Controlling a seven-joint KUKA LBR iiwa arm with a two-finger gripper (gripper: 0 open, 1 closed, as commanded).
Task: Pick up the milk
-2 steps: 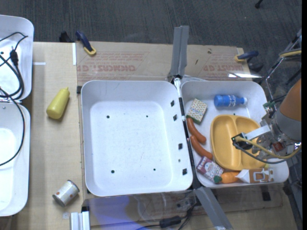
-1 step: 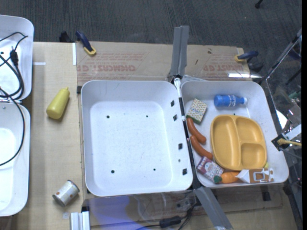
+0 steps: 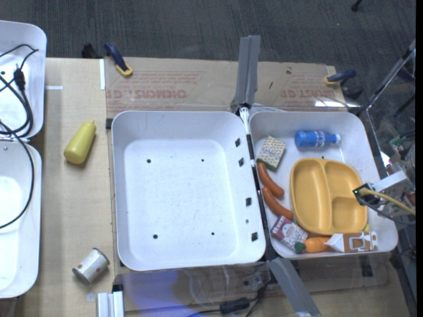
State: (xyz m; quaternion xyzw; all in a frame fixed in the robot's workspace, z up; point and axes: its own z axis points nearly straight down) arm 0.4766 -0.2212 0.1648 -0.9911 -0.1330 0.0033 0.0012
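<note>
Within the right bin [image 3: 360,154], a bottle [image 3: 316,138] is set behind the divided plate [image 3: 327,195], sausages [image 3: 272,191] left of it, a carton [image 3: 353,242] before it.

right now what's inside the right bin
In the right bin: a blue bottle, a small box, two sausages, a yellow plate, a red packet, a carrot and the milk carton. Anything under the plate is covered.

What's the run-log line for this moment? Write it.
milk carton: lying in right bin, near corner | beside carrot | not grasped
</note>
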